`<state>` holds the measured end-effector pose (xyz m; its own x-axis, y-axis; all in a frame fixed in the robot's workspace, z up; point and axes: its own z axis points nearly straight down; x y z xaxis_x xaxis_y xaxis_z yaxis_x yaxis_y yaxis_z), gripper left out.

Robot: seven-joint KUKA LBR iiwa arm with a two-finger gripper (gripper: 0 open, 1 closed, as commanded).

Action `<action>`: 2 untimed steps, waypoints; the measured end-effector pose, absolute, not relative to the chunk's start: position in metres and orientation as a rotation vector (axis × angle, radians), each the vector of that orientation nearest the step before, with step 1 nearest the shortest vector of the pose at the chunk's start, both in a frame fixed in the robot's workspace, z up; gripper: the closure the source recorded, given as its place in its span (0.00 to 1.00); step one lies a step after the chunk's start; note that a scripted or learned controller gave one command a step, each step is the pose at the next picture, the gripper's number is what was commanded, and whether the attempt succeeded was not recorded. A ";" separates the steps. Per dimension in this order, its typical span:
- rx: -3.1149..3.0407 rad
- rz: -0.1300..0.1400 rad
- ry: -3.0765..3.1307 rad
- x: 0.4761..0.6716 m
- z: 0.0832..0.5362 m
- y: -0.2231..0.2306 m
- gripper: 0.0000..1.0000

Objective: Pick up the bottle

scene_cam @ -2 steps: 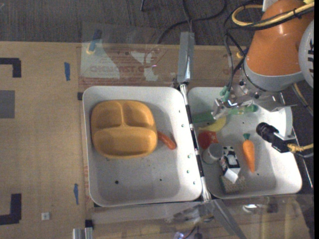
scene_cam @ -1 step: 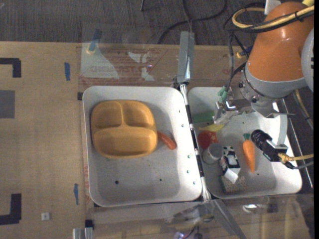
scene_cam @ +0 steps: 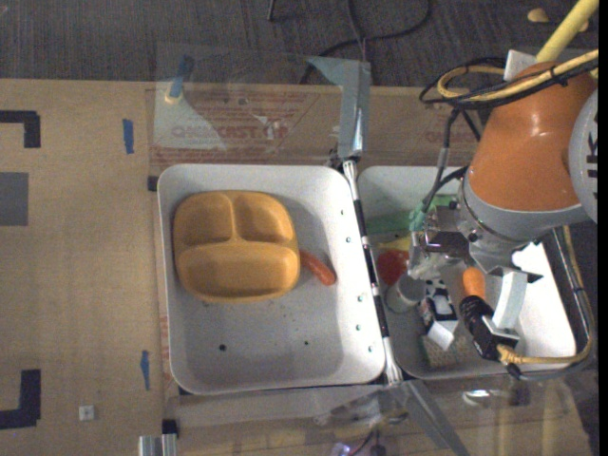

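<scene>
From the camera view, the arm [scene_cam: 532, 150] reaches in at three o'clock and hangs over the right bin [scene_cam: 399, 183]. Its gripper [scene_cam: 432, 255] sits low among a small clutter of things near the bin's left wall (a red piece [scene_cam: 391, 266], a green piece [scene_cam: 385, 224], an orange piece [scene_cam: 473, 280]). Which of these is the bottle cannot be told. In the left bin [scene_cam: 266, 350], an orange divided tray [scene_cam: 235, 245] lies toward ten o'clock, with a small orange carrot-like piece [scene_cam: 319, 268] just beside it at its four o'clock. The surface [scene_cam: 76, 255] is brown.
</scene>
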<state>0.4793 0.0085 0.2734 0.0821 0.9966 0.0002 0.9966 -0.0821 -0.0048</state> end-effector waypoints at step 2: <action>-2.388 -0.002 -2.044 0.480 0.300 0.045 1.00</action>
<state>0.4802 0.0454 0.3004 0.1542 0.9880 -0.0001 0.9880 -0.1542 0.0022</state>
